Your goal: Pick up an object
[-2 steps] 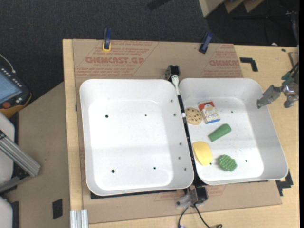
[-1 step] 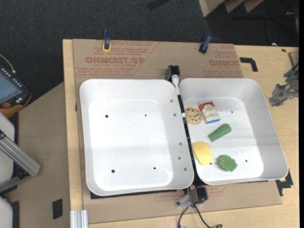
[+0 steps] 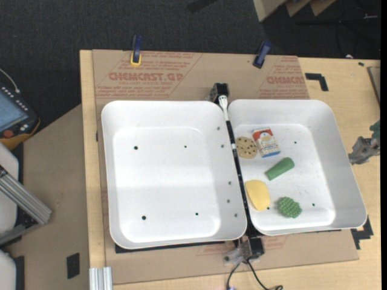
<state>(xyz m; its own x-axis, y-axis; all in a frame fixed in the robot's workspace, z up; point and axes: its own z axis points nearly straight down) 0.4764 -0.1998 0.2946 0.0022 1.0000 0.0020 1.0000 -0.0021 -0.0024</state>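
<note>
1. Two shallow white bins sit side by side on a brown board: the left bin (image 3: 121,162) and the right bin (image 3: 329,156).
2. In the right bin, a round cookie (image 3: 245,147) lies near the left wall, just beside a small red-and-white carton (image 3: 265,142).
3. A green cylinder (image 3: 279,168) lies tilted below the carton.
4. A yellow piece (image 3: 258,194) rests near the front-left corner, with a bumpy green piece (image 3: 289,207) just to its right.
5. Two blue clamps, one (image 3: 136,48) at left and one (image 3: 262,53) at right, grip the board's far edge.
6. A grey metal part (image 3: 364,150) shows at the right edge, outside the right bin.
</note>
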